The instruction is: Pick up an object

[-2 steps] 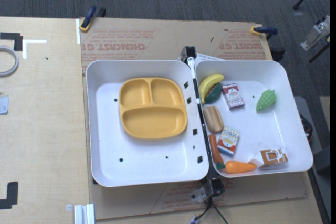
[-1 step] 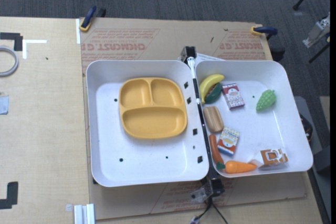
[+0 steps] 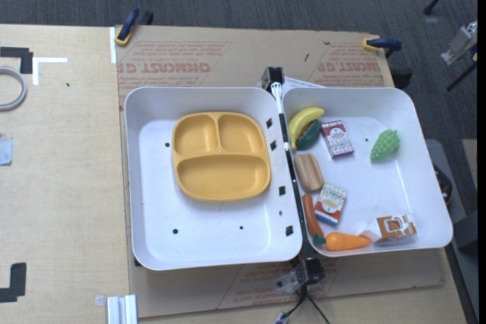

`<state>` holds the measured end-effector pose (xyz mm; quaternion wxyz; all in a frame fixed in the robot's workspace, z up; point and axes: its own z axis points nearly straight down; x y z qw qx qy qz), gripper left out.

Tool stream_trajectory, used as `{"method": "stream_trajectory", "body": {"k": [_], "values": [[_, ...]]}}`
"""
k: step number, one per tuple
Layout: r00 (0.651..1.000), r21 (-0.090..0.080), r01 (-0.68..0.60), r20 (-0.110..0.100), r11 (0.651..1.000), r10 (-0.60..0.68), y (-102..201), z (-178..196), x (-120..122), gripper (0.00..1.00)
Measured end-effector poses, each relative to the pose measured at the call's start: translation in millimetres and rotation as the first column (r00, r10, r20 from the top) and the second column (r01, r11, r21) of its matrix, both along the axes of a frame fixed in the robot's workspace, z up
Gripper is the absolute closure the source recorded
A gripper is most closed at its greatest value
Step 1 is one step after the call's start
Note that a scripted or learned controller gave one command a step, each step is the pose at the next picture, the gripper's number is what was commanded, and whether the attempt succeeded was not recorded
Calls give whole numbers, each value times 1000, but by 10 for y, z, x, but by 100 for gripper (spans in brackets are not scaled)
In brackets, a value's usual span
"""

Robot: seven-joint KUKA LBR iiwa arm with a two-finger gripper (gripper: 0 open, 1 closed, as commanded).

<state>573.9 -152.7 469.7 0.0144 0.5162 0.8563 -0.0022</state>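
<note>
The right bin (image 3: 425, 163) holds several small items. A yellow banana (image 3: 304, 119) lies at its back left with a dark green piece (image 3: 309, 135) against it. Beside them are a small red box (image 3: 337, 139) and a bumpy green fruit (image 3: 385, 145). Along the left wall lie a tan bread roll (image 3: 309, 171), a white and orange box (image 3: 331, 204) and a red sausage (image 3: 310, 215). An orange carrot (image 3: 346, 241) and a clear packet with an orange label (image 3: 395, 228) lie at the front.
The left bin (image 3: 152, 231) bears a yellow divided plate (image 3: 222, 156). Both bins rest on cardboard (image 3: 175, 61) held by clamps (image 3: 127, 26) at the back corners. A tape roll (image 3: 9, 89) lies on the wooden bench at far left.
</note>
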Motion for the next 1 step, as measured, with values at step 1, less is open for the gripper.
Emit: {"method": "stream_trajectory", "body": {"k": [1], "values": [[1000, -2, -2, 3, 1000, 2, 1, 97, 11, 100]]}}
